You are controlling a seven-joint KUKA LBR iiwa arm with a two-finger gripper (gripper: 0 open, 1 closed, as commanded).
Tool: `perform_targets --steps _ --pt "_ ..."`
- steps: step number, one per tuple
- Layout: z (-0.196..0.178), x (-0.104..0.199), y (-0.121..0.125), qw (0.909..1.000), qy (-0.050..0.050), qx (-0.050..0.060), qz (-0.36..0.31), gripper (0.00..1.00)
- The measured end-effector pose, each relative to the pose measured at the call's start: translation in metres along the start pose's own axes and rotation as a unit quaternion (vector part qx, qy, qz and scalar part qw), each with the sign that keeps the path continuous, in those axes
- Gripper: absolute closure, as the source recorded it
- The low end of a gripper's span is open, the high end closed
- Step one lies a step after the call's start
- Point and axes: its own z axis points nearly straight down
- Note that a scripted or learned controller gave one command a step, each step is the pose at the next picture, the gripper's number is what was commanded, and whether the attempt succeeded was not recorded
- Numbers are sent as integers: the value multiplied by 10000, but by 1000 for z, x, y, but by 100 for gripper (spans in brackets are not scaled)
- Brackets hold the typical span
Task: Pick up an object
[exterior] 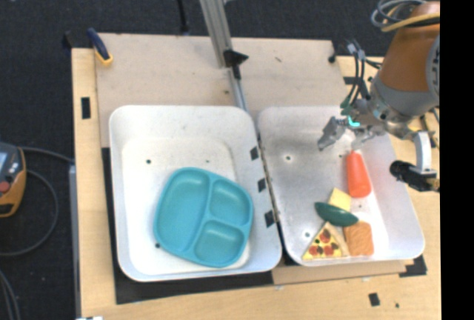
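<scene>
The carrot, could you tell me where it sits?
The carrot lies in the right bin, just below the gripper and above the yellow piece.

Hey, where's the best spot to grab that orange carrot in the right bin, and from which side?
Probably from above, across the middle of the carrot. It lies flat and long, pointing up-down in the view, with bare bin floor on its left and right for the fingers. Its lower end sits close to the yellow piece, so stay above that.

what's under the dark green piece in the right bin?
The dark green piece lies across a yellow piece and the top of the pizza slice, beside the orange-brown piece. The parts it covers are hidden.
</scene>
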Motion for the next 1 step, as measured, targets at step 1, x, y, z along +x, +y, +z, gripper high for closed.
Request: perform_targets --steps 1 --pt "-2 0 1 10000 -3 -18 -3 0"
